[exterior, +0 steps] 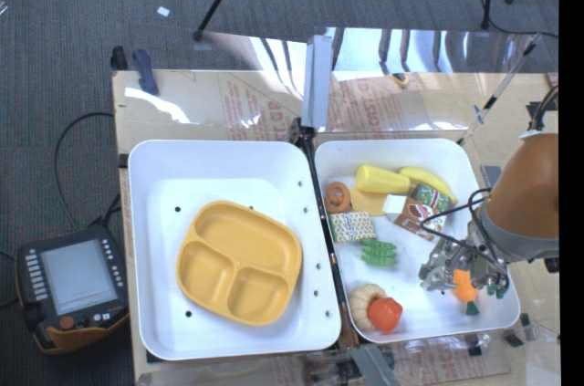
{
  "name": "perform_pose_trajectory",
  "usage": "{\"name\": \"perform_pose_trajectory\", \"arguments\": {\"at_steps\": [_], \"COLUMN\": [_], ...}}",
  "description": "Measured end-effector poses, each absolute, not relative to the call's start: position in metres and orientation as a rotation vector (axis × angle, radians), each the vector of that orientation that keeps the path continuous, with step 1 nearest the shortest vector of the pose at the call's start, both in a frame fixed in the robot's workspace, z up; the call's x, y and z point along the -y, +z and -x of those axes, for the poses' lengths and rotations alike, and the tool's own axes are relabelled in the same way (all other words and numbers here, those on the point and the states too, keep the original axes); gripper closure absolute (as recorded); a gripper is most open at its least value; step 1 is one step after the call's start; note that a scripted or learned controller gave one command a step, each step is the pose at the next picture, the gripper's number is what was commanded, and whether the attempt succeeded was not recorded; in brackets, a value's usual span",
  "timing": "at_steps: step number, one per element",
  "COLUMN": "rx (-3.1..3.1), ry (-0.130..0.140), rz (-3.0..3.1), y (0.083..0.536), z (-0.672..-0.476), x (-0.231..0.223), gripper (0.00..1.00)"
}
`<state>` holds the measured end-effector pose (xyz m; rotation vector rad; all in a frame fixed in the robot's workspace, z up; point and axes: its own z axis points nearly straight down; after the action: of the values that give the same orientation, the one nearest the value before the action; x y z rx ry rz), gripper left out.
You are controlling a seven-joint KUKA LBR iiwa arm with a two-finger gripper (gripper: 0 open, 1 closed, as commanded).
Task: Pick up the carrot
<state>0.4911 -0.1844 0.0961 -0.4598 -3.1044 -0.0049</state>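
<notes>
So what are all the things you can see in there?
Plastic divided tray: one, yellow, left white bin.
Toy corn cob: one, yellow, right white bin, back.
Toy banana: one, yellow, beside the corn.
Toy doughnut: one, brown, right bin's left side.
Toy pea pods: one bunch, green, right bin's middle.
Toy tomato: one, red, right bin's front.
Toy carrot: one, orange with green tip, right bin's right side, at the pincer.
Handheld controller: one, grey-orange, floor, left.
Robot arm: one, orange band.
Pincer: one, grey, over the carrot.

At lower right, the end effector (463, 273) overlaps the carrot (466, 286); whether it grips is unclear. The arm (527, 193) runs off the right edge.
</notes>
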Motion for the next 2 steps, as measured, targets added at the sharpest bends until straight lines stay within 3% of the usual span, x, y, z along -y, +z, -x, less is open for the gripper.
{"name": "perform_pose_trajectory", "arguments": {"at_steps": [1, 2], "rx": [3.062, 3.015], "ry": [-0.002, -0.001], "rz": [0.710, 0.873], "y": [0.139, 0.160], "z": [-0.509, -0.480], "x": [0.150, 0.133], "gripper": [1.00, 1.00]}}
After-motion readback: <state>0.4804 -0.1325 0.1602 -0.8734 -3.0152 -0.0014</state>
